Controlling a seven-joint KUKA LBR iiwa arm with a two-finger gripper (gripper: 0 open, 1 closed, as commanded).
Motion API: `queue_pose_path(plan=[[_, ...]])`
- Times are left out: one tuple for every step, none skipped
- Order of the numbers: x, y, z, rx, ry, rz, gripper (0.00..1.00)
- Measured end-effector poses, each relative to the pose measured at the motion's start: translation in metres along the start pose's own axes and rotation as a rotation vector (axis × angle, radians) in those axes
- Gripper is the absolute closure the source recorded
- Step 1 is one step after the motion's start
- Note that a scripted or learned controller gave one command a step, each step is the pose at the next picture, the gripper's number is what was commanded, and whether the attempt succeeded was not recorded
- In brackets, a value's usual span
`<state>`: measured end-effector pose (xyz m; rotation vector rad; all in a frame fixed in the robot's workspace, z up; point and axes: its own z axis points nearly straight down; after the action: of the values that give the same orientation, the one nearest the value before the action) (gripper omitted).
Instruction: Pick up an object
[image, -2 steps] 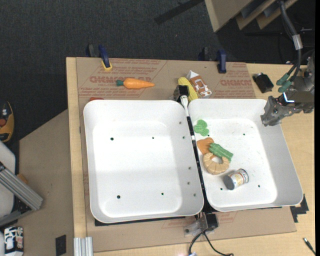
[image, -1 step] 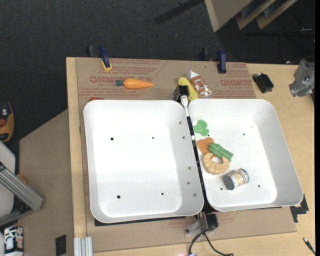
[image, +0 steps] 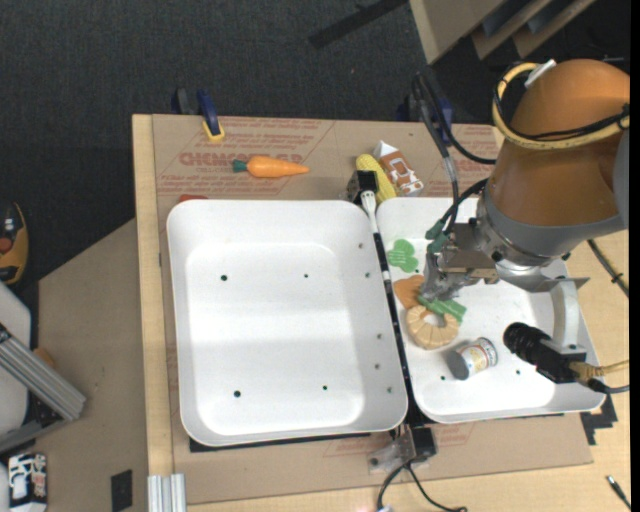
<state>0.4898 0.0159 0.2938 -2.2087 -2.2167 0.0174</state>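
One claw (image: 440, 298), low over the middle of the right shallow white plastic bin (image: 500, 395), and honestly I can't tell from this angle whether it's open or closed. Nothing is visibly gripped, so I'd call the pick not done yet.

Right under the claw there's a little pile: a small flat green piece (image: 447, 310) sits right at its tip, touching a round tan ridged toy pastry (image: 428, 330) just below it. Looks like one of those two is the target, though I can't say which. Just beside them, toward the bin divider, is a flat orange-brown disc (image: 406, 291), and a bit above that a green leafy plastic piece (image: 403, 253). Near the bin's front edge lies a small silver-grey can (image: 472, 357) on its side, apart from the pile.

Next door is the left shallow white plastic bin (image: 270, 320), well away from the action. Out on the brown cardboard sheet (image: 160, 300) behind the bins are an orange toy carrot (image: 272, 167) and a yellow toy corn cob (image: 370, 167).

So my read: the approach is basically there, arm down in the clutter. What's left is getting an actual hold and lifting it clear of the bin. With the pieces touching, the grab could easily slip or nudge a neighbour.
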Motion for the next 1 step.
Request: queue_pose_path(plan=[[0.0919,0.0183,-0.1082,-0.031,0.004,-0.008,1.00]])
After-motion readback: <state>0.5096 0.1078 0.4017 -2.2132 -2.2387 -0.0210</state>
